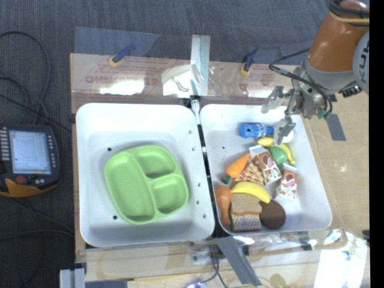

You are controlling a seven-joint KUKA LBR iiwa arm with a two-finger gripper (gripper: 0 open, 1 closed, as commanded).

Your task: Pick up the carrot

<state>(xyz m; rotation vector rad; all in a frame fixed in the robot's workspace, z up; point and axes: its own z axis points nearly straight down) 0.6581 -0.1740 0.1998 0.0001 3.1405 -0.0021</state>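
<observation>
My gripper [287, 110] hangs over the right bin's [318, 179] far corner, fingers spread wide and empty. The carrot [237, 167], a smooth orange taper, lies well apart from it, at the left of the pile, touching the pizza slice [252, 174] and just above the curved, glossy banana [252, 191]. Risk: in such crowding, my fingers may close on a neighbour, or the slick cone may slip out.

The tool [287, 114] is hanging over the right bin [318, 179], fingers spread, near the blue bottle [252, 129]. The carrot [237, 166] is lying apart, beside the banana [251, 190].
</observation>
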